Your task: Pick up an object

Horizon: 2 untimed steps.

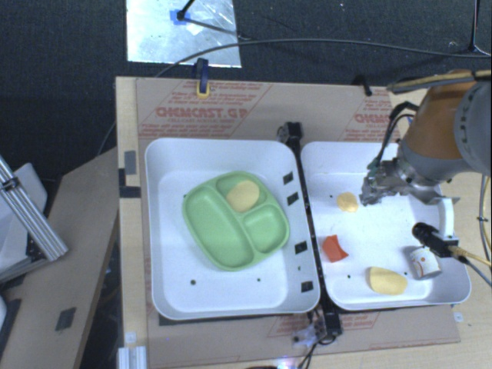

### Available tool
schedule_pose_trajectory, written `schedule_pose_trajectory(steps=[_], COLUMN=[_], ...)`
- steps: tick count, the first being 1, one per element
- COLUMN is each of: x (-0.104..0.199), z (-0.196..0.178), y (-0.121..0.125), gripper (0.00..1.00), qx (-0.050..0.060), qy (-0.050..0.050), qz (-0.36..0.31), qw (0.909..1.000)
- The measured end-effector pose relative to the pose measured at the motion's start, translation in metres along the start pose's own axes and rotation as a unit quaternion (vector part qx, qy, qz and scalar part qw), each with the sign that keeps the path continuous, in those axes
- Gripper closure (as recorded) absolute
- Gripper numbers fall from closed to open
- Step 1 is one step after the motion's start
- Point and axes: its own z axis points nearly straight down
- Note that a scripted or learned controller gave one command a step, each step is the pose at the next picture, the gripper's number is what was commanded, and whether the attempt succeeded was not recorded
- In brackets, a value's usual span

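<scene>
My arm (450, 133) reaches over the right bin (384, 156). My gripper (370, 193) hangs just beside the small yellow piece (347, 201) (grip state: cannot tell). Judged step: approach. Next I need to centre over it and descend.

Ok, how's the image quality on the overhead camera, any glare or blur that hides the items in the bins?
Camera view: lighting is even and soft, with faint shadows under the green tray and the red piece. The white bins look bright but not blown out. The strongest glare sits on the shiny sheet at the top. The gripper is slightly soft and dark, so its detail is hard to read.
</scene>
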Motion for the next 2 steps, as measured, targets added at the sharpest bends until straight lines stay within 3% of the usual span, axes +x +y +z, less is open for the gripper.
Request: schedule_pose_trajectory(steps=[2], x=[0.003], z=[-0.088], y=[0.004], gripper=[1.00], qx=[0.000], qy=[0.000], qz=[-0.003], qw=[1.0000])
